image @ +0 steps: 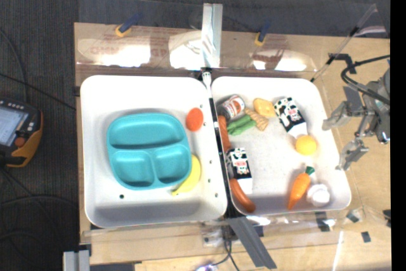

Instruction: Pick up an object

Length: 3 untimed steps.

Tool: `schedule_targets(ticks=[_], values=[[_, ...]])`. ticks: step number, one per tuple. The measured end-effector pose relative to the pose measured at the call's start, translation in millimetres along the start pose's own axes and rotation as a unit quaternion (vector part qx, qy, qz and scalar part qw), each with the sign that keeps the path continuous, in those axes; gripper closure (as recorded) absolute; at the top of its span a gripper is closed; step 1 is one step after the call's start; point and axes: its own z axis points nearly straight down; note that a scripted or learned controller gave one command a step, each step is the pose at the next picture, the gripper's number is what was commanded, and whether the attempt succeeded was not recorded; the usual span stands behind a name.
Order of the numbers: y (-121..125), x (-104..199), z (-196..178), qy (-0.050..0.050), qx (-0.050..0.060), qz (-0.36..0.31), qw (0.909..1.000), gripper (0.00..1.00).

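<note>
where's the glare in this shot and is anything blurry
Camera view: strong glare washes out the clear plastic sheet behind the bins; the claw at the right looks soft and hard to read; the teal tray and carrot are sharp, with soft shadows.

Carrot (299,187), lemon (306,145), two cow-print cartons (288,113), can (233,105), lying in right bin (276,205)

The left bin (95,136) serves as landmark. It sits on a tan worktop (368,200). A second white bin (330,155) touches its right wall. Beyond the far rim of the left bin, a clear plastic sheet (152,47) lies on the worktop, held by a blue-and-yellow clip (129,25); another clip (262,35) sits farther right. Well left of the left bin, on dark carpet (38,9), rests a black-and-orange handheld pendant (18,130).
</note>
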Motion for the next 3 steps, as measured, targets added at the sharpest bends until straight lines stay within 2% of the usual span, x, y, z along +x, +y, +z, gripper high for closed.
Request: schedule_targets(ticks=[1, 2, 3], values=[[-4.7, 18.1, 132.6, 0.001, -0.001, -0.147, 0.9892, 0.0], [-5.9, 7.2, 182.1, -0.002, 0.001, -0.146, 0.9893, 0.0], [23.5, -1.2, 181.2, -0.006, 0.006, -0.187, 0.9823, 0.0]])
